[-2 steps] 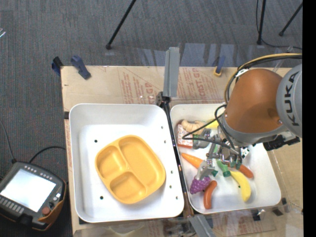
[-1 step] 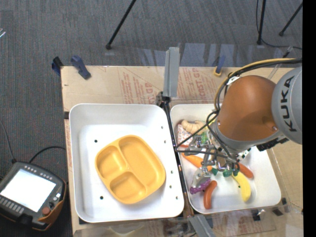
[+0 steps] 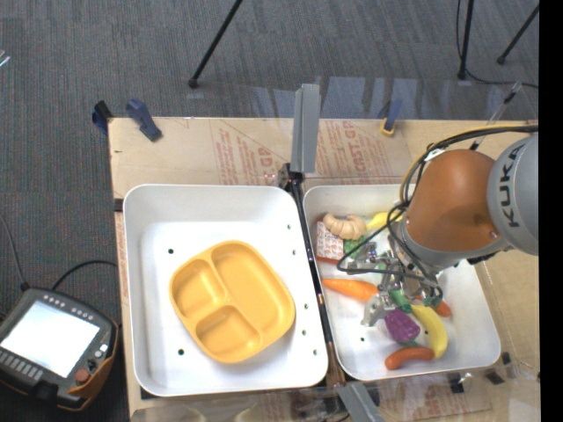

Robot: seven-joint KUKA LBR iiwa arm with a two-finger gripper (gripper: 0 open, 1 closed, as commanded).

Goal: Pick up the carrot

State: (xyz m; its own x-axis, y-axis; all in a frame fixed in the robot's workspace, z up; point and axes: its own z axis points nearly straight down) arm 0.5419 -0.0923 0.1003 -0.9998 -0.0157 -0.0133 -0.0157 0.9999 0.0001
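Reaching in from the right, the grey arm (image 3: pixel 493 209) with its orange band hangs over the right white bin (image 3: pixel 475 345), and the white letters "KUK" can be read on the grey shell near the frame edge. The gripper (image 3: pixel 380 310) sits low over the middle of this bin, among cables and metal parts; whether it is released or clenched cannot be told at this angle, and nothing is seen clearly held in it. The carrot (image 3: pixel 350 288) lies on the bin floor, orange and long, just left of the gripper, with its thin end pointing to the left wall. Near it are a purple toy (image 3: pixel 402 326), a yellow banana (image 3: pixel 433 325), a red sausage-like piece (image 3: pixel 409 357) and a beige piece (image 3: pixel 345 225) at the far side of the bin. The left white bin (image 3: pixel 145 236) holds a yellow divided plate (image 3: pixel 231 299) with three compartments. Both bins rest on a cardboard sheet (image 3: pixel 211 152) with red printed writing, seen upside down and too small to read. A tablet-like controller (image 3: pixel 54 345) with a bright screen lies on the floor at the lower left.
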